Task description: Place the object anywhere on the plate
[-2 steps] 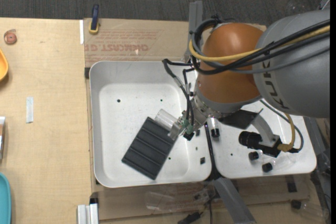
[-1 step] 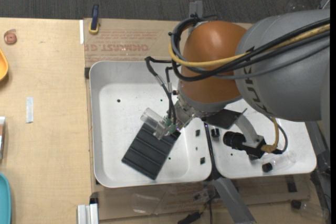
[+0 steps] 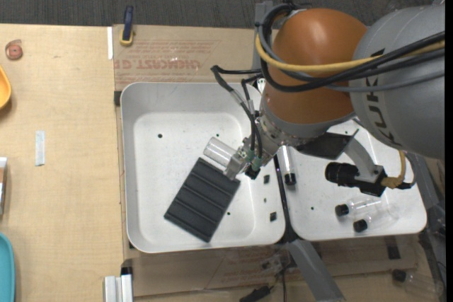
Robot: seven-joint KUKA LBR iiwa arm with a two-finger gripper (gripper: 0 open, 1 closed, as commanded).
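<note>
Two white bins are lying side by side on the bench. A clear vial [image 3: 218,151] is lying in the left bin [image 3: 141,117], touching the upper corner of a black ribbed plate [image 3: 201,199]. The gripper [image 3: 244,163] is hovering just beside it; its grip cannot be told.
</note>
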